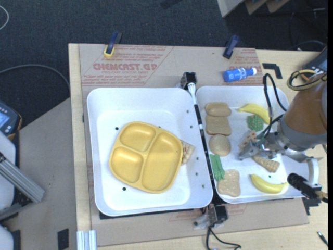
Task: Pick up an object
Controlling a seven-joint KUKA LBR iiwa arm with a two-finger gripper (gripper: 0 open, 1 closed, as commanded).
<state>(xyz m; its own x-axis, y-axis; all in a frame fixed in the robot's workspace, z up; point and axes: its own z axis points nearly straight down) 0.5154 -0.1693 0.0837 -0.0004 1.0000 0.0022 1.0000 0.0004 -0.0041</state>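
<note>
1. Gripper (253, 149) is low inside the right bin (237, 95), over the clutter near the bin's middle; whether its jaws are apart or together cannot be told.
2. Nearest candidates: waffle cone (266, 163) just beside it, green broccoli (255, 122) behind, banana (267, 184) in front.
3. Judged step: reaching for a grasp, nothing seen held.
4. Next move calls for closing on one item, then lifting straight up.

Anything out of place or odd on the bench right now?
Two things. A blue bottle lies on its side on the bench, outside the right bin. In the left bin, a small cracker-like piece is tucked under the yellow divided plate.
</note>
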